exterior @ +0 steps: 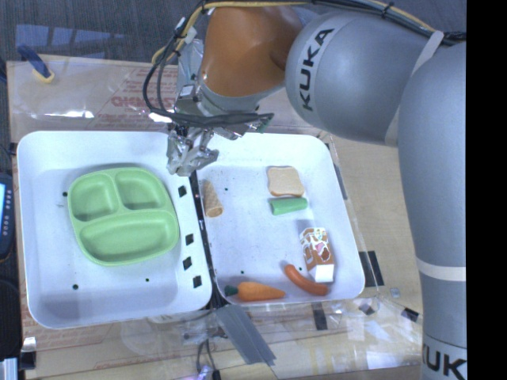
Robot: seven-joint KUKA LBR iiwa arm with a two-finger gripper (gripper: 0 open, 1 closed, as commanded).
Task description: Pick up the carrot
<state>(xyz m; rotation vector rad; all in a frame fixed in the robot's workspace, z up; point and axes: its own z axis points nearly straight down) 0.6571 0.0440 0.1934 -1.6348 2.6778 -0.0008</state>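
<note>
KUKA lettering runs in white down the grey arm (348, 62), and more of it shows at the lower right of the camera view. The gripper (188, 155) hangs over the far end of the divide between the two bins, and whether it is open or closed cannot be made out. The carrot (255, 292) lies at the near edge of the right bin (253, 236), well apart from the gripper. Beside it lie a sausage (305, 280) and a small packet (316, 253) whose print is perhaps too blurred to read. The left bin (40, 236) holds a green divided plate (121, 215)
</note>
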